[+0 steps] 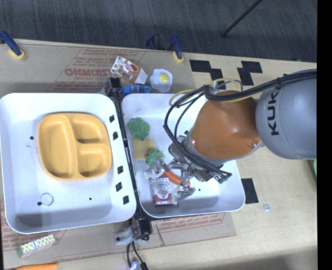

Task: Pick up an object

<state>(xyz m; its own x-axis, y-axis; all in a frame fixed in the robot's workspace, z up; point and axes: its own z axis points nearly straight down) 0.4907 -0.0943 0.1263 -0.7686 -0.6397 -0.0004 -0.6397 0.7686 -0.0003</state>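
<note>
The grey arm with its orange band (225, 129) reaches over the right bin (230, 198). Its gripper (176, 180) is low in the bin's front-left part, right over a small orange piece (171, 176) and beside a red and white packet (161, 193). A small green leafy toy (154, 157) lies just left of the gripper, next to a yellow block (142, 149). A larger green toy (139, 127) sits farther back. The arm hides the rest of the bin's middle.
The left bin (14, 122) holds a yellow divided tray (75, 145) and a small clear ring (46, 199). Behind the bins lie a printed packet (122, 67), a yellow and white object (162, 79) and a blue item (135, 89). Blue clamps (12, 44) grip the bench's far edge.
</note>
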